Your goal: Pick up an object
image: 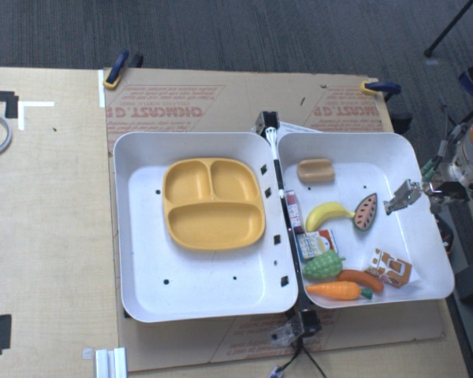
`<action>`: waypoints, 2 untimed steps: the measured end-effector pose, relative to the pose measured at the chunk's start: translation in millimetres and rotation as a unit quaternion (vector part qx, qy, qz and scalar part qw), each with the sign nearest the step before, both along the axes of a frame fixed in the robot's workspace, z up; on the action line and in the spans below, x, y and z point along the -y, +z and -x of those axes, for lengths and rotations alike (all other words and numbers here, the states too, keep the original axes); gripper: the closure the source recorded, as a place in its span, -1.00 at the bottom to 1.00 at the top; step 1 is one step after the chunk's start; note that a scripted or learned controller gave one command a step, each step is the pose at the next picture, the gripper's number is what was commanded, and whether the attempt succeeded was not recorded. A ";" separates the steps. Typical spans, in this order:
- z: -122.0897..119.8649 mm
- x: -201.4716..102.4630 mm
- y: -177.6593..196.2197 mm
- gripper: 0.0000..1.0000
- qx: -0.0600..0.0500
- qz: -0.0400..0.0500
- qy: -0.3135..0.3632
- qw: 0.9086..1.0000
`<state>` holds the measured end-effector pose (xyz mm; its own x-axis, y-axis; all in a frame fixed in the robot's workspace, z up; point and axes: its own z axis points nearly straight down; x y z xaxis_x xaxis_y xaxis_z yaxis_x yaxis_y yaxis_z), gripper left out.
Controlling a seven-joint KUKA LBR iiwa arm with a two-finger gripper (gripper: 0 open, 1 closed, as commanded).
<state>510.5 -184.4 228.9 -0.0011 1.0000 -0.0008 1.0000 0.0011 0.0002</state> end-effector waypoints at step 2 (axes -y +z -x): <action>30.8 8.5 -126.7 1.00 0.002 -0.001 0.058 0.998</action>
